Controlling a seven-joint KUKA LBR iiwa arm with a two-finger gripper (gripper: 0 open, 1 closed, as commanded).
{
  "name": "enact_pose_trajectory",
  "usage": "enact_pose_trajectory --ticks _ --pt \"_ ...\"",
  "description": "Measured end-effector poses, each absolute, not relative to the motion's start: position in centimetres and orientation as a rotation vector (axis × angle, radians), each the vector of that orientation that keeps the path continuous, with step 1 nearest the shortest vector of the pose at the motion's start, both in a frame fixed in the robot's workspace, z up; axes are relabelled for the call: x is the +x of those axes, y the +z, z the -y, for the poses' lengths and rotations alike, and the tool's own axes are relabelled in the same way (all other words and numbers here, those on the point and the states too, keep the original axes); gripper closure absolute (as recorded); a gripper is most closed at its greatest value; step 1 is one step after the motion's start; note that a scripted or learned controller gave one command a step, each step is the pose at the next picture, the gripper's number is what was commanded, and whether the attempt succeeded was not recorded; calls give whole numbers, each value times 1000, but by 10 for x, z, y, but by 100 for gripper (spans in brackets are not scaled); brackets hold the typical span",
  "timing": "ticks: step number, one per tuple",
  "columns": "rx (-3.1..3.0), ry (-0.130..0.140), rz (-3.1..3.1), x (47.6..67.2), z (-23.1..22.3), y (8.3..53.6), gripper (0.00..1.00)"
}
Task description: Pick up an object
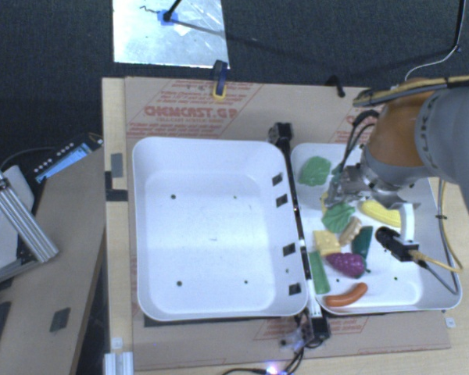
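The gripper [340,190] is down in the right bin [430,291], fingers low over the toy pile, and whether they're spread or closed is impossible to tell from here. Right beneath sits one dark green leafy piece [338,214]. Counting outward: one light green leaf [315,170], one yellow banana [379,212], one yellow block [326,242], one purple grape bunch [347,264], one red-orange sausage [345,294], one green stick [319,272]. Beside it, one left bin [152,170].
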State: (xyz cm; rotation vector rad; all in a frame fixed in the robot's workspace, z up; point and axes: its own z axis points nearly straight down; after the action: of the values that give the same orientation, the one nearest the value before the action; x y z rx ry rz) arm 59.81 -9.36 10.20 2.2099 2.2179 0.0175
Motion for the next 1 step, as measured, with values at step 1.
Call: enact_pose_trajectory --ticks 1 --pt "2210 9 -2225 593 65 190 100"
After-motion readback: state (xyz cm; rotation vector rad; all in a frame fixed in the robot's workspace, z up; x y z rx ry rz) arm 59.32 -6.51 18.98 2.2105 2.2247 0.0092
